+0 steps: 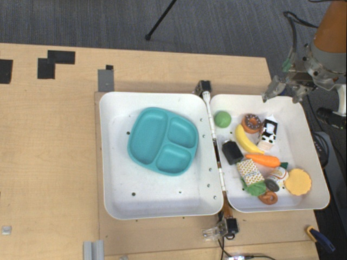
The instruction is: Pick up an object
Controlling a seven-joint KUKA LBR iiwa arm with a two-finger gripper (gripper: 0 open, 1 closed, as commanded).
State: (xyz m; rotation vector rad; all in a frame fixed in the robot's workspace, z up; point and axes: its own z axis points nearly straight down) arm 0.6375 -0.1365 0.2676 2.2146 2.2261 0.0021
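green ball [222,118]: round, near the top left corner of the right bin [317,169].
banana [246,141]: yellow, curved, beside a black block [232,152].
donut [252,123]: brown, touching a black-and-white toy [268,134].
carrot [263,160]: orange, lying flat.
yellow disc [297,181]: flat, low right.

Teal divided plate [162,140] in left bin [116,199], black tape patches [54,64] on bench [49,161]

- Light wooden bench [49,161] carries two white bins.
- Left bin [116,199] sits at centre.
- Right bin [314,196] touches it at three o'clock.
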